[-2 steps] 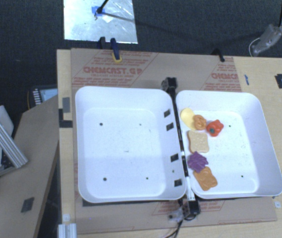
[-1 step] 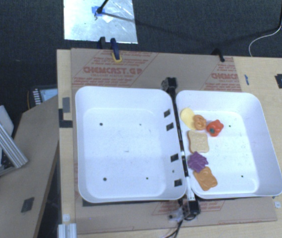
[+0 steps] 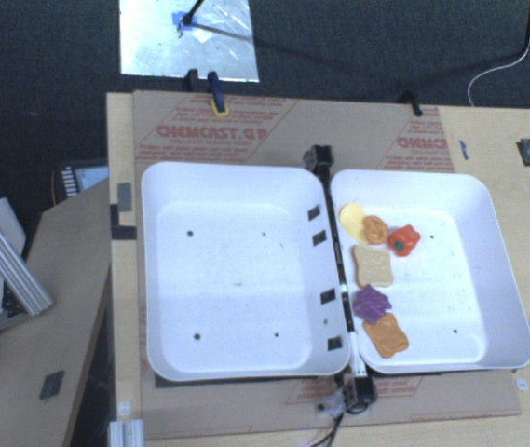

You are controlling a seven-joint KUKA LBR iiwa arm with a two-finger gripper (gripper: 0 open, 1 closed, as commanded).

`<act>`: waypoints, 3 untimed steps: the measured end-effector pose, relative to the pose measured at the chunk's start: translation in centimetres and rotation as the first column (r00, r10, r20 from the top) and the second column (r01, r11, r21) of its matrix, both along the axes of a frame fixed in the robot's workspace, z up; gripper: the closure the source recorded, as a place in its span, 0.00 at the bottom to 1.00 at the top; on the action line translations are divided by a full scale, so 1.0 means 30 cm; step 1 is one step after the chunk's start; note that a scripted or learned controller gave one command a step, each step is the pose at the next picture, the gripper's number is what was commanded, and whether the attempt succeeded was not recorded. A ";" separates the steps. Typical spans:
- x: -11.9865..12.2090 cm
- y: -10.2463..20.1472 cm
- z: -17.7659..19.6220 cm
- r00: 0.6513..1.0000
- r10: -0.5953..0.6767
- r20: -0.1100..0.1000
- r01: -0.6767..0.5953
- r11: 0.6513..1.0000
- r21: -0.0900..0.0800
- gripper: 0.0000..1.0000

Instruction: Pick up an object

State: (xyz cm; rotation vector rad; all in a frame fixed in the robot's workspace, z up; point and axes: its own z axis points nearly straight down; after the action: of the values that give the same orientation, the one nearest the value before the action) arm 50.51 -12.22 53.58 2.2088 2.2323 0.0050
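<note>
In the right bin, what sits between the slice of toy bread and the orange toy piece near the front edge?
A purple toy grape bunch lies between the tan toy bread slice and the orange toy piece, seen in the camera view.

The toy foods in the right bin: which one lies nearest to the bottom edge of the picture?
The orange piece, below the purple one. The bread slice and the rest lie higher.

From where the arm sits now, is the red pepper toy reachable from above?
Probably yes. The red pepper toy lies in the right bin, nothing on top of it. An orange piece sits close on its left, so a wide grasp might clip that. Bare floor to its right leaves room.
</note>
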 end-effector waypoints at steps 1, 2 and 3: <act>0.006 -0.014 0.038 1.000 -0.003 0.005 0.003 1.000 -0.003 1.00; 0.044 0.215 -0.472 1.000 0.000 -0.015 0.000 1.000 0.001 1.00; -0.004 0.318 -0.116 1.000 -0.003 0.011 0.003 1.000 -0.001 1.00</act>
State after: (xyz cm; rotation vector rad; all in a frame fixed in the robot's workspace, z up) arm 50.39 -2.66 50.11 2.2057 2.2236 0.0165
